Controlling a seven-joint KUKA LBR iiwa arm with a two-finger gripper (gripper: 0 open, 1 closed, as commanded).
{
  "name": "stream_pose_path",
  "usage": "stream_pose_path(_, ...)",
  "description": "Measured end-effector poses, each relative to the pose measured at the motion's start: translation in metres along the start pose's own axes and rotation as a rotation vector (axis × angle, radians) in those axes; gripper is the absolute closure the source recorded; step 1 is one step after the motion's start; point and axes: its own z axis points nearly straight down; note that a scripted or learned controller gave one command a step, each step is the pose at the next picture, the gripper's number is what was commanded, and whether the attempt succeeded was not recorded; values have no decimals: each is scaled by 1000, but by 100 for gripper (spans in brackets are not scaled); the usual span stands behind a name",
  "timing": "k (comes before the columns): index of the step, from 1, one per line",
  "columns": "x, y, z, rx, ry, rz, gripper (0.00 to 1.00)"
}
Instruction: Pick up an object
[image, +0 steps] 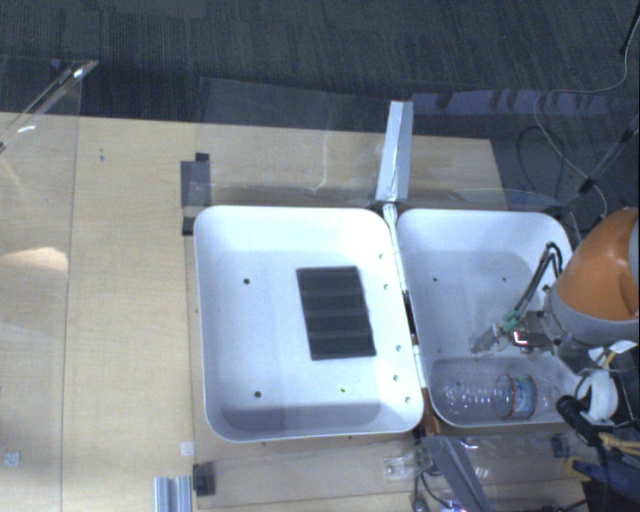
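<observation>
A clear plastic bottle (487, 396) lies on its side at the lower edge of the right white bin (460, 250); the end effector (497, 338) hovers just above it at lower right; a dark ribbed rectangular block (336, 312) sits mid-frame in the left white bin (240, 250) on the worktop (110, 330).

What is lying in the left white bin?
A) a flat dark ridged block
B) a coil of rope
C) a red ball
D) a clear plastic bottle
A: a flat dark ridged block lies in the left bin; the clear bottle is in the right one.
</observation>
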Motion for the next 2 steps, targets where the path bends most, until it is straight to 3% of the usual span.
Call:
stream_pose_path(1,43,71,2,1,3,102,0)
stream_pose_path(2,1,165,5,8,1,101,0)
